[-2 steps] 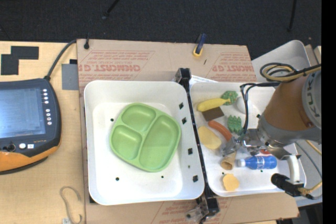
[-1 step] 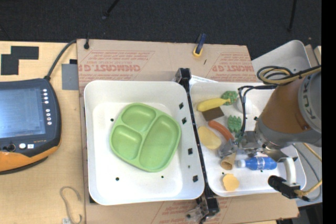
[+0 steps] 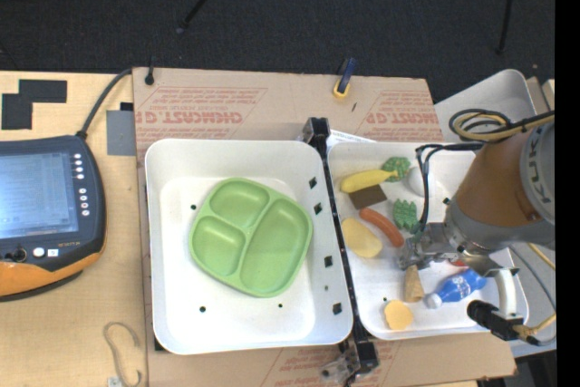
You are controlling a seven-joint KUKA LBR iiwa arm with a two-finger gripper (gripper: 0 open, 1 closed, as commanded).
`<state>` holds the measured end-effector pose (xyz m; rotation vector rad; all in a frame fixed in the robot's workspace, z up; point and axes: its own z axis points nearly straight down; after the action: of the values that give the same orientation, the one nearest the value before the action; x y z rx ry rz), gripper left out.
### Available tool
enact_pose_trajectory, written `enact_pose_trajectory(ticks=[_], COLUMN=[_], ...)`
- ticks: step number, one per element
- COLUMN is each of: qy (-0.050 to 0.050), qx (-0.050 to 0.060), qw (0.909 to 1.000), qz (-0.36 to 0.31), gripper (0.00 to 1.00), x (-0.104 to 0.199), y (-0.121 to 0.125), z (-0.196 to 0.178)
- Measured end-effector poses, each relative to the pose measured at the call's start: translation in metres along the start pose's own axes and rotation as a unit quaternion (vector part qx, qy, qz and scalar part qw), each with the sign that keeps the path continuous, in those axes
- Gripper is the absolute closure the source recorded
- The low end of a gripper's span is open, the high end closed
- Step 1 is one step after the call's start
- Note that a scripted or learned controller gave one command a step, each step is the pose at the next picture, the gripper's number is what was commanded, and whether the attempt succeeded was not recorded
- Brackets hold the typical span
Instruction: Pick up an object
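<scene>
The right bin point(image 3: 381, 335) holds toy food. A yellow banana point(image 3: 365, 179) lies over a brown block point(image 3: 366, 195) at its back, next to a green broccoli point(image 3: 396, 166). An orange-red sausage point(image 3: 382, 227), a second broccoli point(image 3: 405, 214) and a pale yellow potato piece point(image 3: 362, 239) sit in the middle. Near the front are a tan wedge point(image 3: 413, 285), a small orange-yellow piece point(image 3: 397, 315) and a blue and white bottle point(image 3: 456, 288). My gripper point(image 3: 418, 255) is low in the bin, just above the tan wedge and right of the sausage.
A green divided plate point(image 3: 251, 236) lies in the left bin point(image 3: 172, 304). A teach pendant point(image 3: 41, 204) rests on the bench at far left. Black cables point(image 3: 480, 124) loop over the arm at the right bin's back corner.
</scene>
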<state>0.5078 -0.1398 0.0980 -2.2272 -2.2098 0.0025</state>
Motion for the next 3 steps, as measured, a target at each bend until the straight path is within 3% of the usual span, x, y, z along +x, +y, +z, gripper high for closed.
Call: enact_pose_trajectory(ticks=[3], qy=[-0.001], qx=[-0.002], qw=[1.0], qz=[-0.004], gripper=[1.0], x=[0.016], y=[-0.001], z=[-0.131])
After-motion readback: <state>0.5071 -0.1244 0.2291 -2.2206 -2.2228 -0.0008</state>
